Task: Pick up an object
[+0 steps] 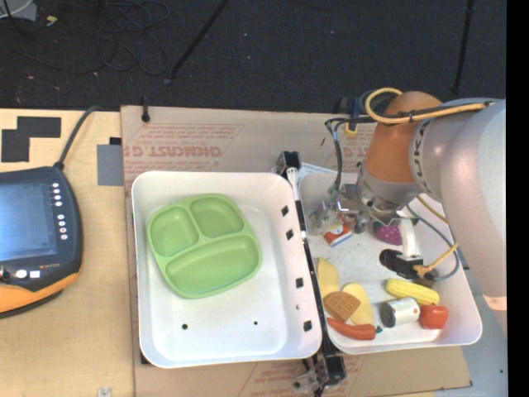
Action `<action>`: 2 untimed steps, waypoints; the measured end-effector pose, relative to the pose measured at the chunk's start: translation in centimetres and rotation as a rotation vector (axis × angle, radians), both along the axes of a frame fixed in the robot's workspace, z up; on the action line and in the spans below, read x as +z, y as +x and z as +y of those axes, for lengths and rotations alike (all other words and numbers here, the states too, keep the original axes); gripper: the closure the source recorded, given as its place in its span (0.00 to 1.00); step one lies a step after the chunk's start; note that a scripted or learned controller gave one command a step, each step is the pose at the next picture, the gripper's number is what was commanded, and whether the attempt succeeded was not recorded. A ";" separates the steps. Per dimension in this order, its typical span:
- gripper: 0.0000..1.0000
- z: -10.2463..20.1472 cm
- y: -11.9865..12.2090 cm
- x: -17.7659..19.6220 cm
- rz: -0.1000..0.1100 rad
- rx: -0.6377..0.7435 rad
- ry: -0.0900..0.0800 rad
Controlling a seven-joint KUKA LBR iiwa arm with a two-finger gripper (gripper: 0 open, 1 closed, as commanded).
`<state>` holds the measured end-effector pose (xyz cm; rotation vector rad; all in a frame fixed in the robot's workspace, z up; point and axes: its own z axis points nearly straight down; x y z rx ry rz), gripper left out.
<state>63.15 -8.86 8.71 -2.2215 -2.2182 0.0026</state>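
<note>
In the camera view, your claw (341, 211) hangs low over the far left corner of the right bin (364, 260), close to the wall it shares with the left bin (215, 321). From here you cannot tell whether it is released or clenched, or whether it grasps anything, because the wrist covers it.

A small red-and-white piece (337, 237) lies on the bin floor just beside the claw, on its near side. Whether the two touch cannot be told. A purple piece (388, 233) lies near it, toward the bin's right edge.

The other things you could pick crowd the right bin's near edge. Two pale yellow pieces (329, 275) lie toward the left wall, with a brown waffle (341, 306) resting against them. A red pepper (351, 331) lies in the near left corner. Toward the near right corner, a can (400, 313) lies on its side between a yellow corn cob (411, 290) and a tomato (433, 315).

In the left bin, a green three-part plate (204, 244) lies flat toward its left edge. A pendant (33, 230) rests at the desk's left edge.
</note>
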 end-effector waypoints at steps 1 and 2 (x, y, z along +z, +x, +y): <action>1.00 0.1 0.1 1.1 0.000 0.001 0.002; 1.00 4.8 -2.9 10.6 -0.006 0.005 0.002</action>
